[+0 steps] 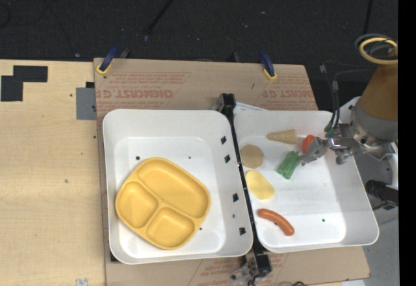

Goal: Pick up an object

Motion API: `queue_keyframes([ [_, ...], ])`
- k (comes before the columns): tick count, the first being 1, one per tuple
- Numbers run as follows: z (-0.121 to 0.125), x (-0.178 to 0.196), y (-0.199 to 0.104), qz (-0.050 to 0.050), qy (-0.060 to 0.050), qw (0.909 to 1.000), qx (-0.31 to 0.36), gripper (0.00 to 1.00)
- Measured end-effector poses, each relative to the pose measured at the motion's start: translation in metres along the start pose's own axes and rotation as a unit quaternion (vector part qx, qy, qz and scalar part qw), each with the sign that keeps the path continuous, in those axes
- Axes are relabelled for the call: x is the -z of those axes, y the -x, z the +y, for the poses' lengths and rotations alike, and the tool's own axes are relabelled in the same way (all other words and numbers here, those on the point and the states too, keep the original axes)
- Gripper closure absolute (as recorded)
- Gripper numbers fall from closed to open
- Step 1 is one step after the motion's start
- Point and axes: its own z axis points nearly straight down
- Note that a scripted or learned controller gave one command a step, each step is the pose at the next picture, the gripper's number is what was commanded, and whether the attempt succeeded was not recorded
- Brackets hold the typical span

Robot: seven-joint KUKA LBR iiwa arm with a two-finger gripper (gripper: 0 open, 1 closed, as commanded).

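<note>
The gripper [316, 150] hangs just right of the green piece [288, 165] in the right bin [354, 226] (nothing visibly between its fingers, their spread unclear). It should centre over the piece before closing.

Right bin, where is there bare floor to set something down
Right bin: bare floor lies between the orange sausage and the far right rim. It is crowded in the upper left, where the green piece, tan disc, yellow piece and gripper cluster.
</note>
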Motion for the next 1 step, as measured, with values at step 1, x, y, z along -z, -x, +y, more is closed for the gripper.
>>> queue_keyframes([
  [1, 0.0014, 0.0030, 0.0001, -0.001, 0.003, 1.0000, 0.000, 0.00],
])
